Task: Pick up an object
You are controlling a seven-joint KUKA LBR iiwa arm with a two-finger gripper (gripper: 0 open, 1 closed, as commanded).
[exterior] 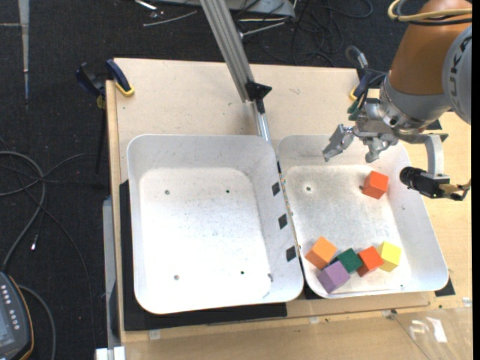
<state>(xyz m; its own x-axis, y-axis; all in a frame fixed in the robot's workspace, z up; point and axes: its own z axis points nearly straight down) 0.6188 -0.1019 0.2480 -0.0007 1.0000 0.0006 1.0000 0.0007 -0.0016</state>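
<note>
My gripper [355, 148] hangs over the back edge of the right bin [420, 223], open, with nothing between its two fingers. An orange-red cube [375, 184] lies alone in the right bin, just in front of and to the right of the gripper. Near that bin's front edge sits a cluster: an orange cube [322, 251], a green cube [349, 260], a purple cube [334, 275], a red cube [370, 259] and a yellow cube [390, 255].
The left bin [150, 201] stands beside the right one, their rims meeting at mid-bench. A slanted metal pole [229, 40] runs from the back down to the bins' shared rim. A clamp [112, 77] grips the bench's back left corner.
</note>
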